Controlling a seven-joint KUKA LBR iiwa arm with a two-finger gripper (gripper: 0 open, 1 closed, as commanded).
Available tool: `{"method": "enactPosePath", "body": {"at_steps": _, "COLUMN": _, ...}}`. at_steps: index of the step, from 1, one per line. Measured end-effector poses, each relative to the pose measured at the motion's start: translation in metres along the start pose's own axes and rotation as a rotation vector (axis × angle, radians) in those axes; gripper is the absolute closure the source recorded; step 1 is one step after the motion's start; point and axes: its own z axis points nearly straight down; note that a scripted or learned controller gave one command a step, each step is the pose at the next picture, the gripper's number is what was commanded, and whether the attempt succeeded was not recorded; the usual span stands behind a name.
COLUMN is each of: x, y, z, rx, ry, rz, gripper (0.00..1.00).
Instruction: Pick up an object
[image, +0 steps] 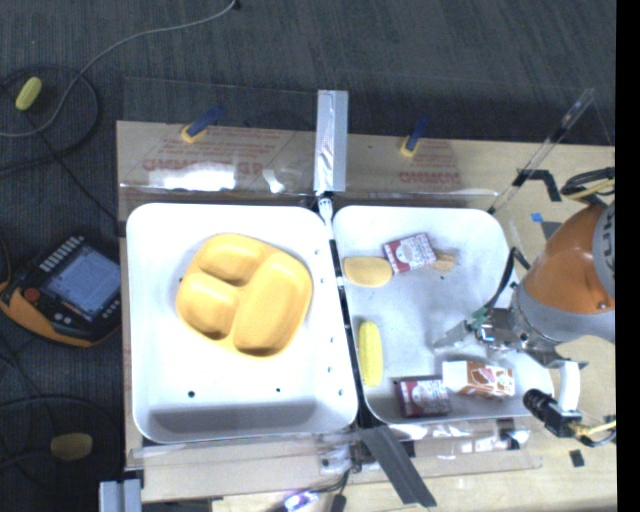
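The desk (150, 150) carries two white bins side by side, and the arm (575, 270) comes in over the right bin's (480, 225) far-right rim, its orange band above the wrist. The gripper (487, 328) sits low inside this bin near that wall; how wide it stands cannot be told here, and nothing shows clearly held in it.

Well to the gripper's left, across the divider, the left bin (160, 400) holds the biggest thing, a lumpy yellow bread-like block (243, 293), with bare white floor around it on all sides.

In the right bin, a white and orange carton (480, 379) lies just below the gripper, close to touching it. A dark red packet (422, 396) lies beside that carton's left end, near the bin's front rim. A red and white packet (411, 252) lies above and left of the gripper, with a pale yellow oval piece (367, 271) just left of it. A yellow corn cob (370, 352) lies along the divider, left of the gripper.

Between the gripper and the corn cob the floor is bare.
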Motion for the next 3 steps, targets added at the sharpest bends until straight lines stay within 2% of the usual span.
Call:
{"method": "enactPosePath", "body": {"at_steps": 1, "x": 0.068, "y": -0.006, "z": 0.000, "rx": -0.001, "ry": -0.001, "rz": 0.078, "gripper": 0.00}}
{"method": "enactPosePath", "body": {"at_steps": 2, "x": 0.009, "y": -0.001, "z": 0.001, "rx": 0.002, "ry": 0.002, "rz": 0.084, "gripper": 0.00}}
{"method": "enactPosePath", "body": {"at_steps": 3, "x": 0.015, "y": 0.050, "z": 0.002, "rx": 0.007, "ry": -0.002, "rz": 0.169, "gripper": 0.00}}
